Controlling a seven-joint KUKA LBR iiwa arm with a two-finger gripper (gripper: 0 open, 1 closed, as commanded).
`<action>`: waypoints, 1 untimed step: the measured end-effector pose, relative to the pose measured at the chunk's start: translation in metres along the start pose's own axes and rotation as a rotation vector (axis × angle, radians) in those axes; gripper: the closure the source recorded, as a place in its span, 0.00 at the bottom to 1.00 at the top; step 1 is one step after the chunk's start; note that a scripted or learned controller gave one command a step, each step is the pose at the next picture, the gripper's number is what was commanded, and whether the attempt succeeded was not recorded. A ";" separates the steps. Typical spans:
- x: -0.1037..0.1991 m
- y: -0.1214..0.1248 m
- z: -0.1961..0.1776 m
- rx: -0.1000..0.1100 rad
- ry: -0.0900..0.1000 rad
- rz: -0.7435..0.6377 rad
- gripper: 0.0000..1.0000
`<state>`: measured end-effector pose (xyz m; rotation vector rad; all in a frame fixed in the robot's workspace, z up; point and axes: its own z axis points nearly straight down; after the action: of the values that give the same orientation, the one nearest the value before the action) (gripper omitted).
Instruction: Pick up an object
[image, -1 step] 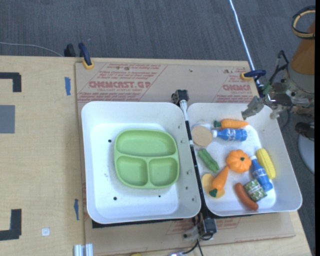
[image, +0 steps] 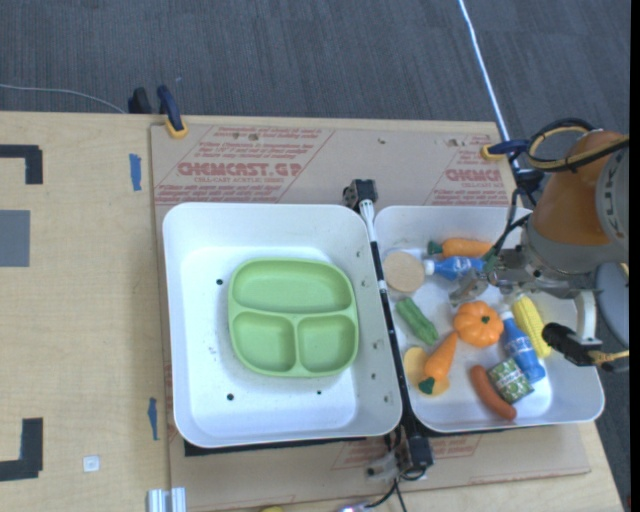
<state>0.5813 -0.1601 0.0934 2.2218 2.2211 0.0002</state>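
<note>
The right bin (image: 575, 405) holds several toy foods. Among them are an orange pumpkin (image: 478, 325), a carrot (image: 438, 362), a green pod (image: 415, 320), a tan disc (image: 404, 270) and a small blue bottle (image: 452, 267). A second carrot (image: 466, 245) lies at the back. A yellow corn cob (image: 528, 320), another blue bottle (image: 523, 352), a green can (image: 508, 380) and a red sausage (image: 492, 393) lie to the right. My gripper (image: 470, 289) hangs low in this bin, just above the pumpkin and beside the small blue bottle. Nothing shows as held in it.
The left bin (image: 190, 300) holds a green divided plate (image: 293, 318). A black clamp (image: 360, 192) sits at the back where the two bins meet. The arm's orange band (image: 575, 195) overhangs the right bin's far right corner. Cardboard lies under the bins.
</note>
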 end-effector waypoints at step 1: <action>0.068 -0.063 0.006 -0.004 0.001 -0.001 0.00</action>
<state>0.5185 -0.0920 0.0870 2.2190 2.2210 0.0055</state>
